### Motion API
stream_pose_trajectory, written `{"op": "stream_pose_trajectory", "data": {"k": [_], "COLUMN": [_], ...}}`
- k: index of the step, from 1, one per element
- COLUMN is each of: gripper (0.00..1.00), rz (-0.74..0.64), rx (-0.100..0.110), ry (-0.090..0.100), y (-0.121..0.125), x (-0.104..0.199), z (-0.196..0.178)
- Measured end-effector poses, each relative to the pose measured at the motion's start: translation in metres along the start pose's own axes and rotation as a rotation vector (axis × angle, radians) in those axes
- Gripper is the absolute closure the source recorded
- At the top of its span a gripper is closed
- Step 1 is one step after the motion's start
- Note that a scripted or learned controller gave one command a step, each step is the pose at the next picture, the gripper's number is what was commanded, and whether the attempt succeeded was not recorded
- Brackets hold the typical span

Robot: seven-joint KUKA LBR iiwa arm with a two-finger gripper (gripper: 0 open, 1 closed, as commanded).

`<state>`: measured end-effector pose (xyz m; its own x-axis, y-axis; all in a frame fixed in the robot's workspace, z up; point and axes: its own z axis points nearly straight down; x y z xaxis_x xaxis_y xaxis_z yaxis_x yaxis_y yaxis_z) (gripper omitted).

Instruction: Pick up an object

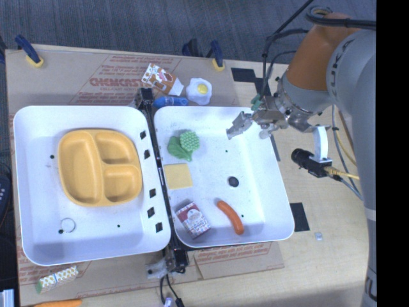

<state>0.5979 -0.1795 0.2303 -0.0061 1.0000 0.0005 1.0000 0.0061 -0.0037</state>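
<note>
Gripper (238,128) is hovering at the upper right corner of the right bin (271,171), fingers looking parted and gripping nothing. Measured from that bin: green broccoli (183,144) is lying upper left, yellow cheese slice (177,176) centre left, red packet (193,220) lower left, sausage (231,217) along the lower wall. Best bet, I judge: descending straight over the sausage, fingers straddling its narrow width, keeping off the wall.
</note>
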Motion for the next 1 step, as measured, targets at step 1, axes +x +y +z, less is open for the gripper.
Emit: {"op": "stream_pose_trajectory", "data": {"k": [1], "gripper": [0.00], "rz": [0.030], "rx": [0.004], "ry": [0.002], "y": [-0.0646], "x": [0.0001], "z": [0.1226]}}
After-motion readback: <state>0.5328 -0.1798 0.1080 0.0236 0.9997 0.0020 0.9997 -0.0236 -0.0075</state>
